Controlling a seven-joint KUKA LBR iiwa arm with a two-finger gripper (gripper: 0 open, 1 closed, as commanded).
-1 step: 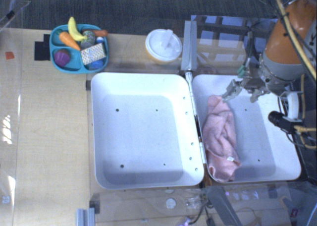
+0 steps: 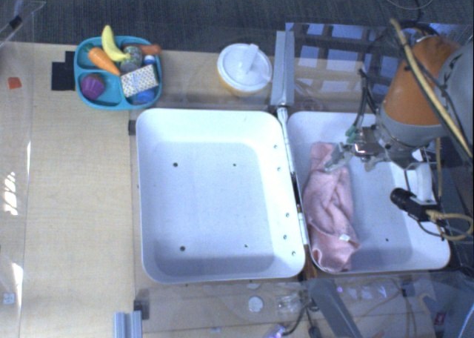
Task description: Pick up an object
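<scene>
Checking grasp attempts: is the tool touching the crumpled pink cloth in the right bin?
Cannot tell. In the camera view the tool overlaps the crumpled pink cloth's upper edge, but neither contact nor gap shows plainly.

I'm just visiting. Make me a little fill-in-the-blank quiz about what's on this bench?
1. The crumpled pink cloth lies in the ____ white bin.
2. The gripper is at the cloth's ____ end.
3. The yellow toy banana sits in a ____ tray.

Missing words: right; upper; blue
</scene>
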